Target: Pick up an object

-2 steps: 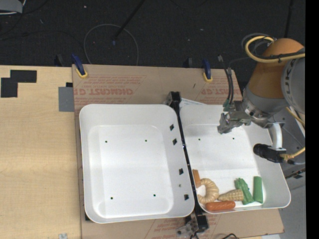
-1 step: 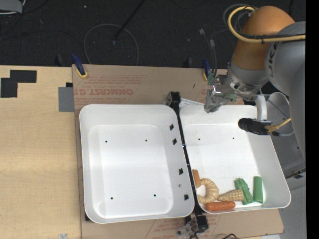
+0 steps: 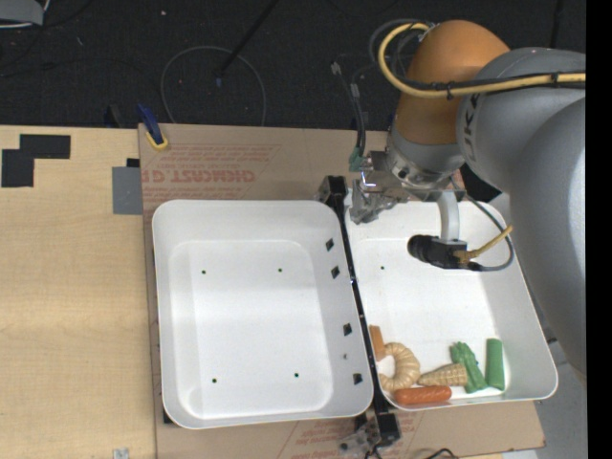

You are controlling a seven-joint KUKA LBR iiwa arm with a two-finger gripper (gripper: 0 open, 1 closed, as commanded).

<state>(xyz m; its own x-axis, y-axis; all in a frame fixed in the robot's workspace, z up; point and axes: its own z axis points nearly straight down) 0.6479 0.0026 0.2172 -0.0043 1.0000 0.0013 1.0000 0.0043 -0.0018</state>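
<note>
Gripper (image 3: 366,202) above right bin (image 3: 531,347) far corner; toys (image 3: 438,376) near edge

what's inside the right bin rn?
In the right bin, at its near edge: orange carrot-like piece, tan curved piece, cone-shaped piece, two green pieces. The arm covers its far right corner.

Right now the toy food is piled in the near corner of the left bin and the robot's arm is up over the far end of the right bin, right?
Not quite. The camera view shows the toy food piled in the near corner of the right bin, not the left bin. The rest is right: the arm is up over the right bin's far end.
</note>
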